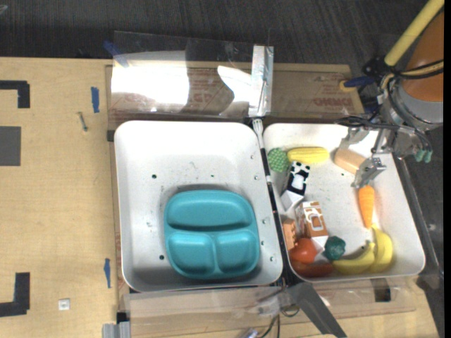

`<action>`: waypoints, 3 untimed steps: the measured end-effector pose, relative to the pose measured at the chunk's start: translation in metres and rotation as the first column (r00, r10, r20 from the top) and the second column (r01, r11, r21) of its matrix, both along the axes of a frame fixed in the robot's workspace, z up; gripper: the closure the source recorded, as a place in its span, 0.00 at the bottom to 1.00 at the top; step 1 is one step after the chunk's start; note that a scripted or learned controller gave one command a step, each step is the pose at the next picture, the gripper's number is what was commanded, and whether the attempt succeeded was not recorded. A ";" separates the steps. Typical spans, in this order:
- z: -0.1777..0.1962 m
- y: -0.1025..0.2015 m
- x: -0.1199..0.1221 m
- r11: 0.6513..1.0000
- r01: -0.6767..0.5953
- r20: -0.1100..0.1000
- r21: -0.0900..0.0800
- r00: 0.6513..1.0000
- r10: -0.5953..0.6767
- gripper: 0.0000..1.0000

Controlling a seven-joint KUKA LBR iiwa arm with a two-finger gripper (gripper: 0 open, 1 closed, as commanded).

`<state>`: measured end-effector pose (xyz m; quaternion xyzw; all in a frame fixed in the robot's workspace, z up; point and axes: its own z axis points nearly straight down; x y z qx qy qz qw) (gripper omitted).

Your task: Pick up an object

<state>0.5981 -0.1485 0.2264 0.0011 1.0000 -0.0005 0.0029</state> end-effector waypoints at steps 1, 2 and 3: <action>-0.130 -0.052 -0.038 0.998 -0.069 -0.001 0.000 0.998 0.069 0.00; -0.117 -0.050 -0.034 0.997 -0.074 0.009 -0.003 0.997 0.074 1.00; -0.117 -0.049 -0.034 0.997 -0.074 0.008 -0.002 0.997 0.074 0.00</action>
